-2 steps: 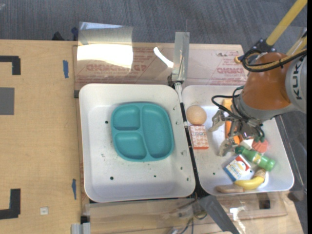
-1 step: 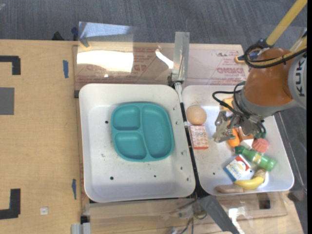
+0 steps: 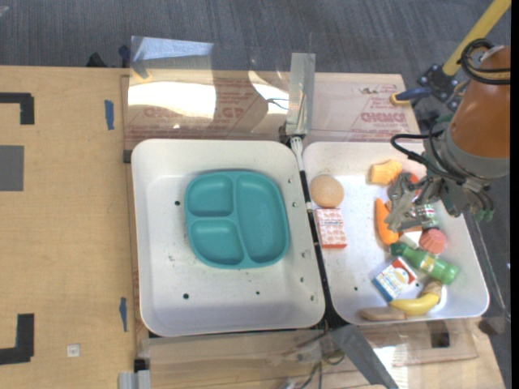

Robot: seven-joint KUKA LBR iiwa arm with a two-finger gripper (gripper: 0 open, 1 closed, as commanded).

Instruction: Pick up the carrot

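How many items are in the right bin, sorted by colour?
Orange: 2, carrot, orange wedge
Tan: 2, egg-shaped piece, flat piece
Red/pink: 2, carton, round piece
Green: 1, bottle
Yellow: 1, banana
Blue-white: 1, small box
Total: 9

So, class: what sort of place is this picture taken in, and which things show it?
Probably a robotics lab test bench, not a kitchen: two white bins on cardboard, a grey-and-orange robot arm with its claw over toy food such as the carrot and a banana.
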